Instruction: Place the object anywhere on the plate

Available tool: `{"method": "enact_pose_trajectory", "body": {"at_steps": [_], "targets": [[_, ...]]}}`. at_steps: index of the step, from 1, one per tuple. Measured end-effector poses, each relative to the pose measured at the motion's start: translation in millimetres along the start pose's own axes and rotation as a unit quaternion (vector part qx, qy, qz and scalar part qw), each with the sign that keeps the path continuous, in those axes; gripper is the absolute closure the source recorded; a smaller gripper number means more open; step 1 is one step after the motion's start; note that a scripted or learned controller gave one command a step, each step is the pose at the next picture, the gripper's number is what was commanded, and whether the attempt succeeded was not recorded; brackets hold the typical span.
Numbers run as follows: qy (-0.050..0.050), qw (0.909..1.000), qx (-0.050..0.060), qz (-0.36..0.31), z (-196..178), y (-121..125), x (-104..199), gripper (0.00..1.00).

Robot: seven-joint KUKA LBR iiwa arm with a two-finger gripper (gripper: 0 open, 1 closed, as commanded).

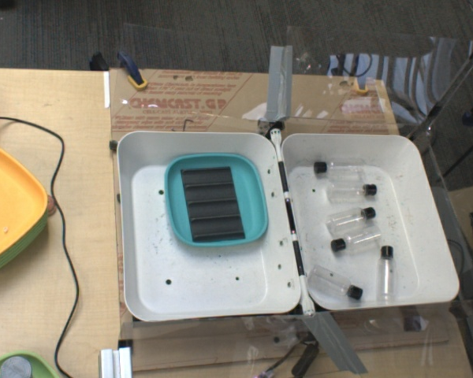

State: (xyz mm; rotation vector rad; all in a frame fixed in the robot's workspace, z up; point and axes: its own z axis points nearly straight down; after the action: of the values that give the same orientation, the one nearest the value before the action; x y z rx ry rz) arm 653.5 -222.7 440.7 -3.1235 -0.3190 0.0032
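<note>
Camera view, starting nearest the lens: the right bin (426,286) holds several clear vials with black caps, the closest one (337,284) lying by the front wall, another (387,268) just right of it, more (353,222) scattered toward the back. They lie on their sides at odd angles, so a likely failure is a vial rolling or squirting out as it is pinched, or two neighbours being nudged together. Clear glass may also be hard to locate. Left of the divider, the teal plate (256,211) sits in the left bin (142,274), carrying a dark ribbed insert (211,203); a vial dropped there could roll along its grooves. I cannot tell the arm's pose or the claw's state.
</note>
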Motion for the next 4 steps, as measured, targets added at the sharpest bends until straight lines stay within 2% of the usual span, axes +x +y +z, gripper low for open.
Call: {"method": "enact_pose_trajectory", "body": {"at_steps": [3, 4], "targets": [[-0.001, 1.0000, 0.001, 0.002, 1, 0, -1, 0.00], [-0.002, 1.0000, 0.001, 0.002, 1, -2, -12, 0.00]]}}
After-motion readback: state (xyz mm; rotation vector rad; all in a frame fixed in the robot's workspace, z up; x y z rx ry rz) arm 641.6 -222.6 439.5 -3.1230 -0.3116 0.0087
